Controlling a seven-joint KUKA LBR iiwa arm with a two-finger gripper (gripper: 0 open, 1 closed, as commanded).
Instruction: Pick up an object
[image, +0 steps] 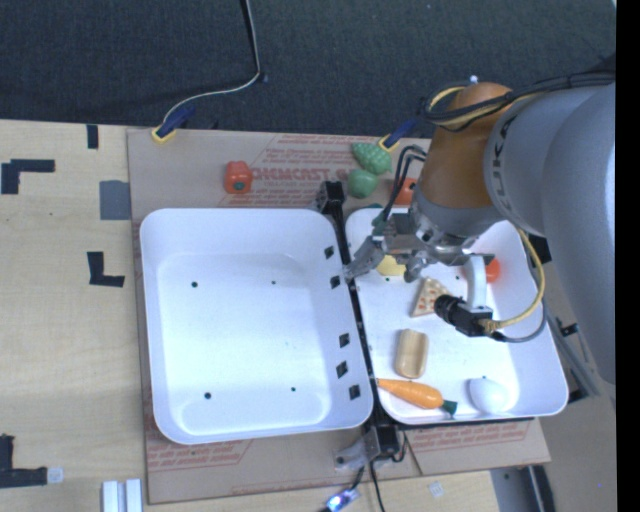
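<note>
Gripper over the right bin, near its upper left corner

Gripper (395, 262): we see it low over the right bin (535, 395), close to the divide between the two bins. Its two fingers are spread moderately apart, one pointing toward the divide, the other (414, 267) toward the bin's middle. We see nothing held between them. A small yellow item (391, 268) lies just beneath the gap; we cannot tell whether the fingers touch it.

Right bin contents, as we list them:
- triangular cracker-like wedge (431, 296), just beside the gripper's lower right;
- tan bread-like block (411, 352), lower centre;
- toy carrot (412, 394), along the near wall;
- white egg-shaped object (490, 394), near right corner;
- red-orange piece (490, 269), partly hidden behind the wrist hardware.

Left bin (160, 300): white, shallow, touching the right bin along the divide.

Cardboard underlay (290, 170) beyond the bins: small orange-red toy (237, 177) to the left, two green toys (367, 168) near the arm (560, 170).
</note>
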